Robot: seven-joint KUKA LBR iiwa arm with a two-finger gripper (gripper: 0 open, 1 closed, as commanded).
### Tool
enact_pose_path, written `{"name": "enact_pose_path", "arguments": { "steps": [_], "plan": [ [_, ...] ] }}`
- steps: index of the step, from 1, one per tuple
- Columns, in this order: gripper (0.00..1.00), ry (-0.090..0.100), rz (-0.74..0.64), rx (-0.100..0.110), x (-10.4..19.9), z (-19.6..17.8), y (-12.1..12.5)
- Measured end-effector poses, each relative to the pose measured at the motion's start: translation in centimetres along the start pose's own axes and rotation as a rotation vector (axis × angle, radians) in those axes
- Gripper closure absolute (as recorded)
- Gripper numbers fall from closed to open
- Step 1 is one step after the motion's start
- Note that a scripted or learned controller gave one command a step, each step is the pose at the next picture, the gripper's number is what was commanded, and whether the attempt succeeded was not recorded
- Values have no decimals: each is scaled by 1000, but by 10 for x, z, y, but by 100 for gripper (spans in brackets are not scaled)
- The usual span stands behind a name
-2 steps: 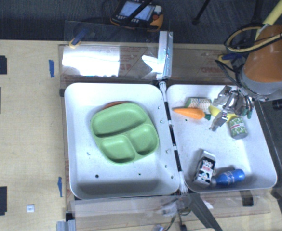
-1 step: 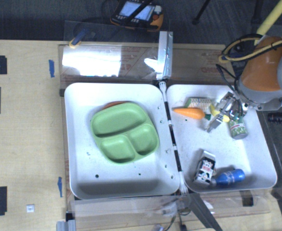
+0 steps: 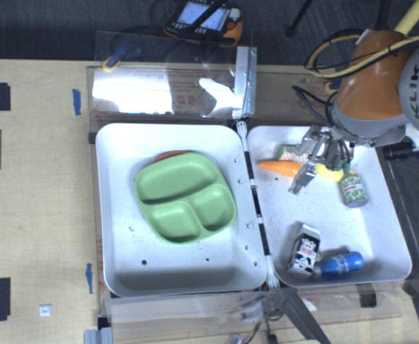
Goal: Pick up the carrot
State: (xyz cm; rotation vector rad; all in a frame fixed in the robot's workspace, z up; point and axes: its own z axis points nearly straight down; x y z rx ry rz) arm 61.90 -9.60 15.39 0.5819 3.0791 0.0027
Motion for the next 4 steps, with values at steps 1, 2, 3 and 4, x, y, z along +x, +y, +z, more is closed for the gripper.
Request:
{"name": "enact_pose_path", "arguments": {
  "steps": [1, 2, 3, 4],
  "plan": [
    [0, -19, -66, -4, -27, 31, 4],
    [0, -21, -166, 5, -45, 38, 8],
    [0, -26, -259, 3, -46, 38, 3],
    [0, 4, -191, -16, -55, 39, 0]
  ]
}}
